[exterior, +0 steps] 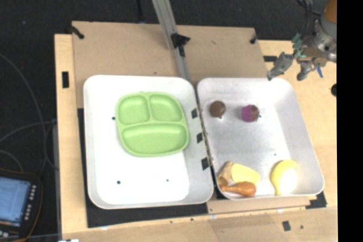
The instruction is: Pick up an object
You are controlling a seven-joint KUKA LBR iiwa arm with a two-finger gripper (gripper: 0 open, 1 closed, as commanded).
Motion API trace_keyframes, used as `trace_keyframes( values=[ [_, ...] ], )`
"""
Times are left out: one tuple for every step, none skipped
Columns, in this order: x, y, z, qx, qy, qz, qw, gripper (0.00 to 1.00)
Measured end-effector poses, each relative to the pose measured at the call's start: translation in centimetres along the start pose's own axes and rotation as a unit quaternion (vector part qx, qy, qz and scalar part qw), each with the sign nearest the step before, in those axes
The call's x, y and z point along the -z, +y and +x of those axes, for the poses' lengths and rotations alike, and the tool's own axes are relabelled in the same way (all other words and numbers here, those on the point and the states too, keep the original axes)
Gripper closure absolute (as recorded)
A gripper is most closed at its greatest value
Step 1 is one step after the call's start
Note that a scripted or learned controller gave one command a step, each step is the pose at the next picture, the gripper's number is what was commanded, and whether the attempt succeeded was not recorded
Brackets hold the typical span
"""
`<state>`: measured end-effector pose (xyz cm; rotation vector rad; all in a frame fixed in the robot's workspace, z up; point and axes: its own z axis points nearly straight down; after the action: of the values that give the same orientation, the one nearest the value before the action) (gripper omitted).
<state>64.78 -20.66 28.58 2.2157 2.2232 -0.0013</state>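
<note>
One purple ball (250, 113) in the right bin (295, 139), well apart from spread, empty pincer (292, 68).

Fixed overhead camera — slanted down on both bins (91, 139).

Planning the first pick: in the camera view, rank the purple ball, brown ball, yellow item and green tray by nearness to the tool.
From the tool, above the right bin's far corner:
1. purple ball, far part of right bin
2. brown ball, left of it
3. yellow item, near right corner
4. green tray, left bin
</note>
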Motion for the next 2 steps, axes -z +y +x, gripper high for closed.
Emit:
trace_keyframes(
  values=[
    [0.0,0.0,0.0,0.0,0.0,0.0,1.0,0.0],
    [-4.9,0.4,0.7,0.0,0.001,0.002,1.0,0.0]
  ],
)
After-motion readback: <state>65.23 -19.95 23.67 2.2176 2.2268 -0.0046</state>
